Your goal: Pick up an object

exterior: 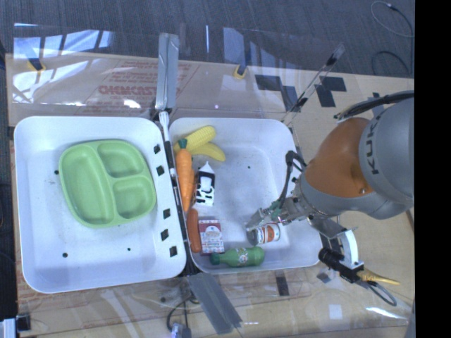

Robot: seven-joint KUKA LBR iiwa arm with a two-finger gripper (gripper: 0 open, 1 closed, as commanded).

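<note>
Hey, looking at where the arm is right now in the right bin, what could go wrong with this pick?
1. The pincer sits low by a small can lying on its side; a round can may roll away instead of being caught.
2. The can lies near the green bottle and the bin's front wall, so a push could jam it there.
3. The small red carton is also close and might get nudged.

Two bins, one green plate

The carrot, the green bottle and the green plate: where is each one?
carrot (184, 177), camera view, middle of its orange body.
green bottle (239, 257), camera view, middle of its body, lying on its side.
green plate (106, 182), camera view, on the ridge between its compartments.
</note>
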